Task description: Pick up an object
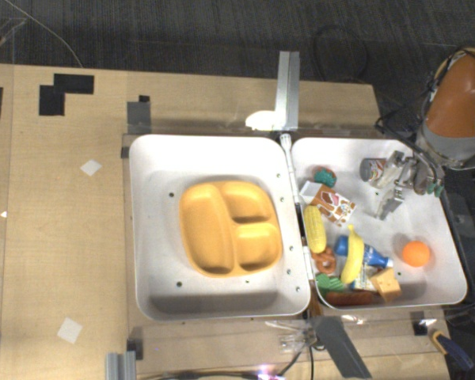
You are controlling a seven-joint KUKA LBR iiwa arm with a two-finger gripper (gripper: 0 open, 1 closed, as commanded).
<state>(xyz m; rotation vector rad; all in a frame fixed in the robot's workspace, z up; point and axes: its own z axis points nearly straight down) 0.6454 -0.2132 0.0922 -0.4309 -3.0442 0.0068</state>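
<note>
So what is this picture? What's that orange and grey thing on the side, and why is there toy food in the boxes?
The picture is taken by a camera fixed above a wooden bench, looking down at a slant. The orange and grey thing is a robot arm reaching in from the right. At its end is its gripper, the part it grabs with. It hangs over the right bin and has nothing in it yet. On the bench sit two shallow white bins side by side. The left bin holds a yellow divided tray. The right bin holds small toys: a banana, a corn cob, an orange ball and a few other bits piled near the left wall. The arm's job is to pick one of them up.
</note>
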